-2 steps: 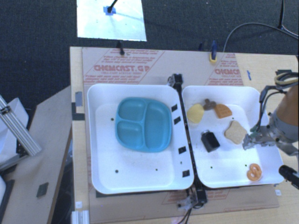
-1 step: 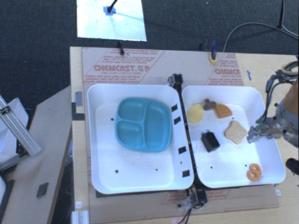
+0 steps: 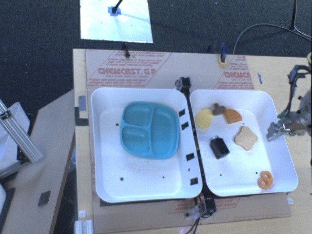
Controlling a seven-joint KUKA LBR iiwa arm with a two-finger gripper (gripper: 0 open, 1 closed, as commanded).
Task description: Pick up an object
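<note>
Toast slice (image 3: 245,138), the object nearest the jaws, lies in the right bin (image 3: 280,152) just left of the gripper (image 3: 276,132). Jaw state cannot be told. Nothing is visibly held.

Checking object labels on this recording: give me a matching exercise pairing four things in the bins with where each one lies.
Things:
1. teal plastic divided plate
2. small black block
3. orange pretzel-shaped toy
4. round pale yellow piece

Places:
A. right bin, near-right corner
B. left bin, middle
C. right bin, far-left part by the divider
D. right bin, about the middle, left of the tan toast-shaped piece

Pairs: 1-B, 2-D, 3-A, 4-C
</note>
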